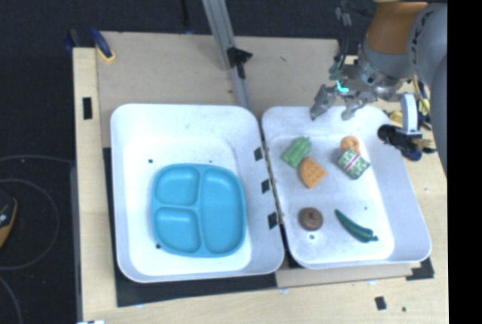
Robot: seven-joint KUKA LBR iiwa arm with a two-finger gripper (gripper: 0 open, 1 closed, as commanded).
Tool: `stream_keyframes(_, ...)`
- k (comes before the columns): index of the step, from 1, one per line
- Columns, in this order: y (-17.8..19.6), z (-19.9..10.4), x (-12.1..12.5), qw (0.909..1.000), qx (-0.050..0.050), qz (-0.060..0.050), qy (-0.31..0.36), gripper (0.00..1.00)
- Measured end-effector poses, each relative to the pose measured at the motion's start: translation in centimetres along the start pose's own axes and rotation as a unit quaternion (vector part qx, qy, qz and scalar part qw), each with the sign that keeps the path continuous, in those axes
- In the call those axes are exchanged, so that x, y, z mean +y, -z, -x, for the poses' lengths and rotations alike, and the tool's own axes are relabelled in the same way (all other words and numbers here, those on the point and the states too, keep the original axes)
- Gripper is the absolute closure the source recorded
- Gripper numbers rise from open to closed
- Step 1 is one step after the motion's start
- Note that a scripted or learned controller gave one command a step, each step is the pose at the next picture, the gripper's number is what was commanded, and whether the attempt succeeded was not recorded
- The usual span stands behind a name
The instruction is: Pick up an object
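Observation:
My gripper (334,105) hangs over the back edge of the right bin (399,217), its two fingers spread apart and open with nothing between them. Below it in that bin lie a green ridged piece (297,151), an orange waffle-like piece (312,172), a small green and white carton (352,163) with an orange bit (349,142) behind it, a brown round piece (309,219) and a dark green pepper-like piece (355,226). All of them lie apart from the fingers.
The left bin (135,134) holds a blue divided plate (199,209). A slanted metal pole (215,13) rises behind the bins. Cables and a black fitting (403,136) sit at the right bin's right rim.

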State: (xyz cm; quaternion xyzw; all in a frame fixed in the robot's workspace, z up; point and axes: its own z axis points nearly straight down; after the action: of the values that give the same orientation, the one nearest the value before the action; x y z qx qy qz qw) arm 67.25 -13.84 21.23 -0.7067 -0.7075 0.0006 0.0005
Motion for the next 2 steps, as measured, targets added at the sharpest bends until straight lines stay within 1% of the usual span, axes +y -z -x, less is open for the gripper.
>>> stream_keyframes(1,0.2,0.0,0.1,1.0000,0.000,0.002,0.000,0.00)
stream_keyframes(2,-4.9,-0.3,1.0,1.0000,-0.001,0.000,0.002,0.00)
